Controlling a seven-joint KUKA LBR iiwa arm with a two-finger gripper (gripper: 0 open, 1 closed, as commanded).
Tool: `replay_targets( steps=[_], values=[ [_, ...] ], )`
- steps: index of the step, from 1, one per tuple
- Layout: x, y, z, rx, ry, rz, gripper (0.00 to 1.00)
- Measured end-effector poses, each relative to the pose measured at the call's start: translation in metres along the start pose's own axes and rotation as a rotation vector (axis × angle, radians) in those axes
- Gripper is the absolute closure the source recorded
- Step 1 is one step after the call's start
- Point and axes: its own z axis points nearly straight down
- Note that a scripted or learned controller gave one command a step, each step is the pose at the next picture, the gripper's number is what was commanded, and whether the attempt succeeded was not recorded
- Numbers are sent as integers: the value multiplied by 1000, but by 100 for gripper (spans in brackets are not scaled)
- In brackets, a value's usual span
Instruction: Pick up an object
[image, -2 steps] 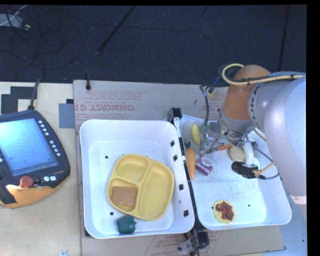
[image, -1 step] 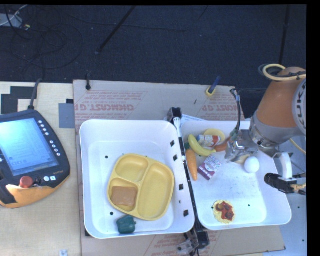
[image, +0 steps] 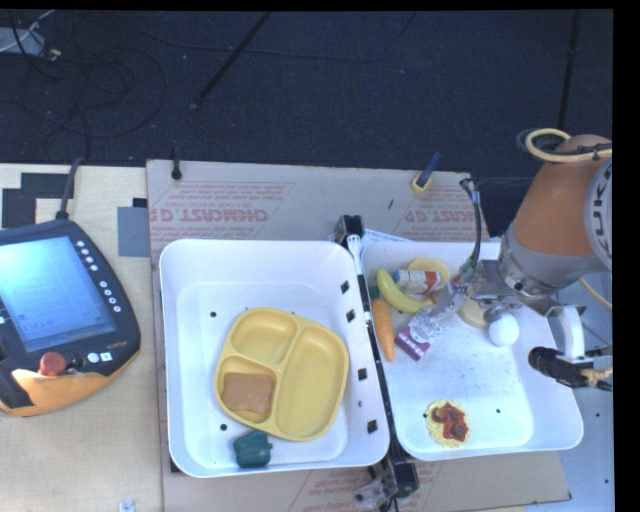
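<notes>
**Right bin, gripper low over far clutter**

Green pepper (image: 253, 449) nearest, left bin (image: 190, 300). Gripper (image: 462, 290) in right bin (image: 540, 425) far side, finger state unclear; banana (image: 396, 295), carrot (image: 382, 328), white egg (image: 503, 328) close by, pizza slice (image: 449, 422) near.

Right bin (image: 560, 430): yellow banana (image: 398, 296) and orange carrot (image: 383, 328) near left wall; white egg (image: 503, 329) toward right; small pizza slice (image: 449, 422) lies flat near front.
</notes>
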Motion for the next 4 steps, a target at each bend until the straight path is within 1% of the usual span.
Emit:
replay_targets(
  steps=[1,2,3,4],
  values=[
    [-21,45,92,-10,0,-4,0],
    [-4,77,98,1,0,-3,0],
    [24,14,96,-4,-9,4,0],
    [28,74,96,6,-21,6,0]
  ],
)
